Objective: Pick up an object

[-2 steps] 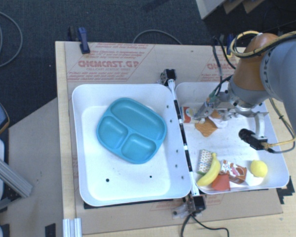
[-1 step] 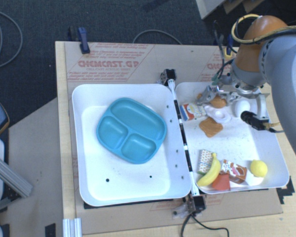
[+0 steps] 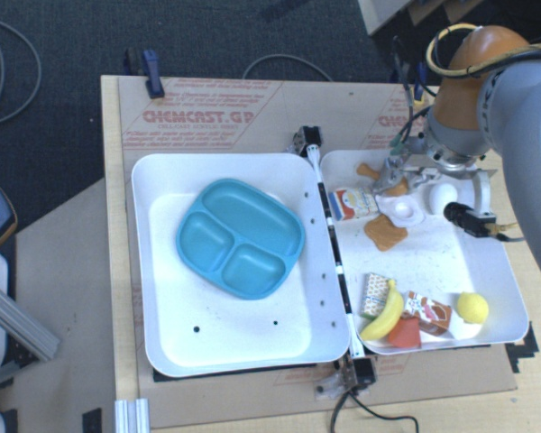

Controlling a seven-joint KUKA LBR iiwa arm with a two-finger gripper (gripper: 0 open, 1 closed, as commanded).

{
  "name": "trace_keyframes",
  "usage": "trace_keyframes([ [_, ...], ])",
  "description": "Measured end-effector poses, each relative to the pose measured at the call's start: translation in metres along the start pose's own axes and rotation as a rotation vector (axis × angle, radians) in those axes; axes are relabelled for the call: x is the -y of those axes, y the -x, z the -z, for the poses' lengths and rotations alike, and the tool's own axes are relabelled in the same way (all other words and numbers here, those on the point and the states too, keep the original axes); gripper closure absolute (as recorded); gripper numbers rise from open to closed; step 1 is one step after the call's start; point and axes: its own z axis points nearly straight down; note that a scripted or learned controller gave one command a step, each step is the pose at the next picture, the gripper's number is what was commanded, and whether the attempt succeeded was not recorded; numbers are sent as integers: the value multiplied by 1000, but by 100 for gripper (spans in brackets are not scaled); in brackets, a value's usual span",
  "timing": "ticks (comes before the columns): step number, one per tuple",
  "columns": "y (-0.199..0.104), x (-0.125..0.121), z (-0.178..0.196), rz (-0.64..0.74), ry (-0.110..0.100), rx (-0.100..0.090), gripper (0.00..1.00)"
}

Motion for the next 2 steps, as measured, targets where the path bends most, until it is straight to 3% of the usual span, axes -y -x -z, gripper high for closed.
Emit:
trace_keyframes([
  [1,29,50,59,-6,3,-5,100],
  [2,-40,57,94,0,8,-5,100],
])
